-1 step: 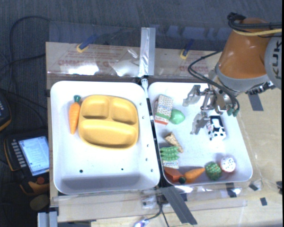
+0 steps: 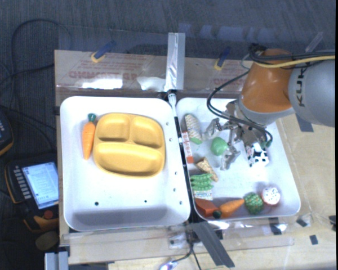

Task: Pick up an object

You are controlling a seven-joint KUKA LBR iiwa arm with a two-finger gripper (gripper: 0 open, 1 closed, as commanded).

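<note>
Fingers (image 2: 231,157) of the gripper (image 2: 222,146) stand spread wide, pointing down into the right bin (image 2: 287,179), with a green round object (image 2: 218,146) lying between them; whether the fingers touch it cannot be told.

Nearest the camera, along the front wall of the right bin:
- a red-orange piece (image 2: 204,208) lies in the front left corner;
- a toy carrot (image 2: 230,207) lies just beside it;
- a green knobbly item (image 2: 253,202) sits next to the carrot;
- a red-and-white round item (image 2: 270,196) sits at the front right.

Mid-bin, along the left wall, a green ribbed item (image 2: 201,182) lies near a tan wedge-shaped piece (image 2: 205,167). A black-and-white toy (image 2: 258,157) stands just right of the gripper. Toward the back left, a corn cob (image 2: 192,127) lies tilted.

In the left bin (image 2: 73,207), a yellow divided tray (image 2: 129,143) sits at the centre. A second carrot (image 2: 88,136) lies along its left side.

Above the right bin, the orange band (image 2: 267,89) of the arm (image 2: 318,91) hangs over the gripper. Behind the bins, a cardboard sheet (image 2: 101,66) carries two clips.
</note>
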